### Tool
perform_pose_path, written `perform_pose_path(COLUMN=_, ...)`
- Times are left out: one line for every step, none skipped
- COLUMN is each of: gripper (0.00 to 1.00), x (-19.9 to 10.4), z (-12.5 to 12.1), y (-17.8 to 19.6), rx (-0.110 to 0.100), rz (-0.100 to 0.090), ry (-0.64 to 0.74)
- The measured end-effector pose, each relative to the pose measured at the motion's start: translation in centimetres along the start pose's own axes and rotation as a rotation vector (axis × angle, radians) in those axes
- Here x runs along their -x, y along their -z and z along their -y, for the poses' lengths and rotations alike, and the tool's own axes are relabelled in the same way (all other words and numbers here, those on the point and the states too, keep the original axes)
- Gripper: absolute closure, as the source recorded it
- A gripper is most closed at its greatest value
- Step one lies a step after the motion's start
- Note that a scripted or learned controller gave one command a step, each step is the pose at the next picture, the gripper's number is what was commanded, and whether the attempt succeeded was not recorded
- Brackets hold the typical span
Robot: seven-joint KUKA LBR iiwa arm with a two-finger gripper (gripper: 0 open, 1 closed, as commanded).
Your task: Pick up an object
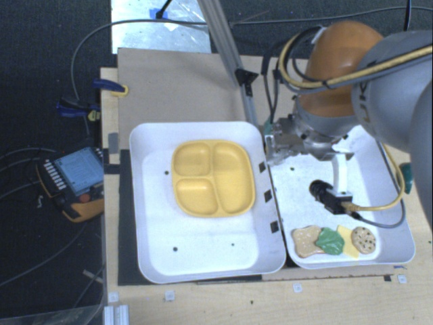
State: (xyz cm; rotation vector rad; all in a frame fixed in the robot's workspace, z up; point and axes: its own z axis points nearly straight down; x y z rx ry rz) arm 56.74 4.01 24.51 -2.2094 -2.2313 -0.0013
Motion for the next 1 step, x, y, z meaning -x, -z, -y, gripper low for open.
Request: perform_pose_path(gripper=1.00, x=-4.38, z=0.03, y=-1.50, rx=0.000, rz=0.001, ry=-0.001)
